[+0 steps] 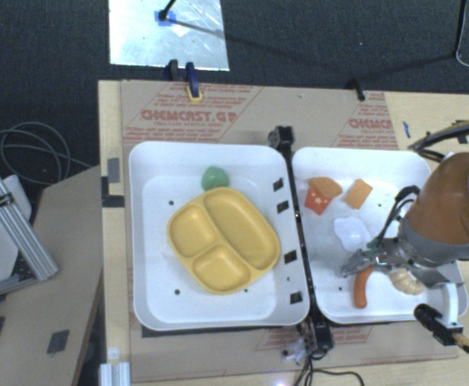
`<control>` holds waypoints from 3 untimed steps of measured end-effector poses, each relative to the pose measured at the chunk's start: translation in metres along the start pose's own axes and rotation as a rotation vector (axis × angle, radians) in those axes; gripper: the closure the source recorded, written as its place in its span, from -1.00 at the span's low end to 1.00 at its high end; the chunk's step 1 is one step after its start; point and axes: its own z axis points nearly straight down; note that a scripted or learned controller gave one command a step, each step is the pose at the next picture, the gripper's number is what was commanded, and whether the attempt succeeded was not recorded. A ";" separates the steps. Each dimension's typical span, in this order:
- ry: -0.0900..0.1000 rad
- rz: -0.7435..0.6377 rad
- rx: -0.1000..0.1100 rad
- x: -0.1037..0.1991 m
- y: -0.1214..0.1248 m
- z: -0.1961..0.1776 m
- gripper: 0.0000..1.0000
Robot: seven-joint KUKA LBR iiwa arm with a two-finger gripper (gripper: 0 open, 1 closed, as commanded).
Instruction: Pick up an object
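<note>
Bench, two white bins | claw above sausage, right bin | grip state unclear

Grey arm with orange band entering from the right, wrist angled down-left, gripper low over right bin

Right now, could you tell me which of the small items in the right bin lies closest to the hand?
The orange-red sausage, lying just below the hand. The two orange blocks sit farther off, toward the bin's far side.
</note>
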 end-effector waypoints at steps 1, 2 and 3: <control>-0.006 0.000 -0.013 -0.002 0.005 -0.012 1.00; -0.001 -0.012 -0.017 0.075 0.006 -0.106 1.00; -0.001 -0.013 -0.011 0.161 0.004 -0.130 1.00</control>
